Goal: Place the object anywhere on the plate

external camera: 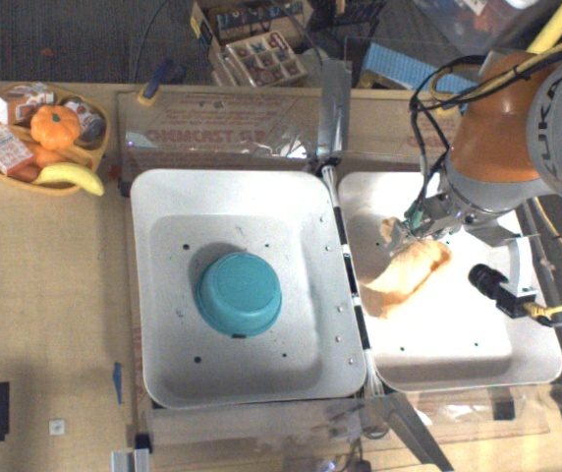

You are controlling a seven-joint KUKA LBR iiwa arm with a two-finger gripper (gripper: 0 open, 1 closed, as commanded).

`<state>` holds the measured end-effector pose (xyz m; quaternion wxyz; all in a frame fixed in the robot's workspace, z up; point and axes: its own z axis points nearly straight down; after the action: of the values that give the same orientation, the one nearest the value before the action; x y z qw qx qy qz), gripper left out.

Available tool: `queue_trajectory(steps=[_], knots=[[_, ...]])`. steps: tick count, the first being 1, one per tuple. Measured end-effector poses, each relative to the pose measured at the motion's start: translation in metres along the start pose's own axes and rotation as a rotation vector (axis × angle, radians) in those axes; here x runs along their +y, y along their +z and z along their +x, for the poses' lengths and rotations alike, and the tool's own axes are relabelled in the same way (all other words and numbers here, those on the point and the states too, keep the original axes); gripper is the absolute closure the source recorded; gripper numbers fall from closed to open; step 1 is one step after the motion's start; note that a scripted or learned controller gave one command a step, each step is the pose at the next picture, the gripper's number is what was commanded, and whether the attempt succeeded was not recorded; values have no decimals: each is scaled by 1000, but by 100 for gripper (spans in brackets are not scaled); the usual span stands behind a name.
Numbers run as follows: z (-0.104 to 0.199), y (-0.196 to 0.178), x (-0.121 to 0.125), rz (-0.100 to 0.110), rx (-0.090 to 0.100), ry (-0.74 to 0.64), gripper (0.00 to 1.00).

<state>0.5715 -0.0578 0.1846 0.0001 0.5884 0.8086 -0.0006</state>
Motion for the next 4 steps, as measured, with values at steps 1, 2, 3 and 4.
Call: queue_trajectory(steps=[1,2,3,4], knots=[[-1,-40,1,-3,-1,0,100],[42,-50,32,-5,-2,-402,100],[85,-57,60,-7,-3,-802,100],[132,-48,97,-8,-5,-1203,100]])
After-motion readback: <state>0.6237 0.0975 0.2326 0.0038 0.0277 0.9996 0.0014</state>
